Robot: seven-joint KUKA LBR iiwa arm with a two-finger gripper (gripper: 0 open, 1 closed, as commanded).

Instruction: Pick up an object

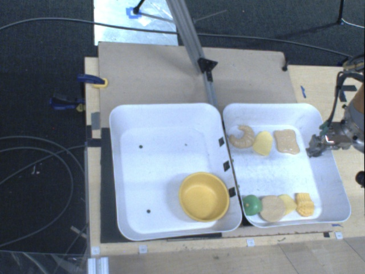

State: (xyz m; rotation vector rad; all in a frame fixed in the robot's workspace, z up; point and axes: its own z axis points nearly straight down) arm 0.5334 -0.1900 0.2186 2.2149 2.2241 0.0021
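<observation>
Gripper (317,147) sat at the right bin's (336,181) right rim; finger state couldn't be told. Nearest object, the tan toast piece (286,141), lay just left of it, inside the bin.

Arm (355,127) at right edge: grey metal wrist, orange patch above it. Dark cable (340,99) loops over the top. Gripper (315,149) end is small, dark, blurry.
</observation>
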